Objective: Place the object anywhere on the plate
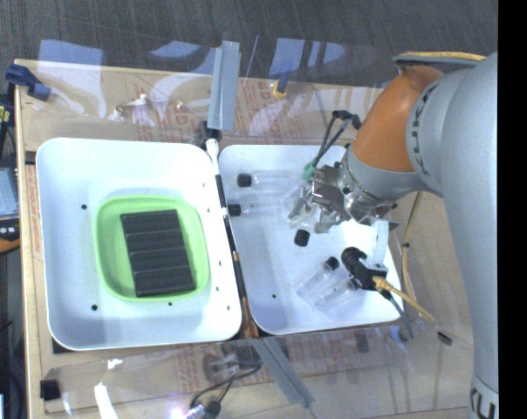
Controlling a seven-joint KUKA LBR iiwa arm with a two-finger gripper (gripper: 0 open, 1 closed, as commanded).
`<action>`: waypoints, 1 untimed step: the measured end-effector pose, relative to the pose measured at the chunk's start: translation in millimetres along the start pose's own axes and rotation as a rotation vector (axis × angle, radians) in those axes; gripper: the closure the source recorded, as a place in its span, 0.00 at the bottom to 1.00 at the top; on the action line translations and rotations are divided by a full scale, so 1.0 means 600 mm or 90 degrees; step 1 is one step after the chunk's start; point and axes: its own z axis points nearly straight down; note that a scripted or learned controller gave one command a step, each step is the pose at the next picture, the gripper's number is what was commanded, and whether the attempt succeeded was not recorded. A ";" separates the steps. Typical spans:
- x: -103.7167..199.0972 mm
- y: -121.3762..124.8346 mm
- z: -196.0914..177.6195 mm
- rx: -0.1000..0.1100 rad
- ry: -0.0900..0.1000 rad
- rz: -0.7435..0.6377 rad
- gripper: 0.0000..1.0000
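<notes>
**Op A:** I have the gripper [314, 209] low in the right bin [272, 308], over clear tubes [329, 286] with black caps. Whether it grips anything, I cannot tell.

**Op B:** I'd confirm a tube is held before lifting, then carry it left to the green plate [106, 234] holding the dark block [157, 251].

1. bright, even overhead light; the white bins [63, 234] look nearly blown out
2. pale bluish reflections along the bench's far edge [159, 68]
3. soft focus, shadows faint
</notes>
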 end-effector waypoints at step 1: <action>0.182 -0.005 0.017 0.000 -0.001 0.016 1.00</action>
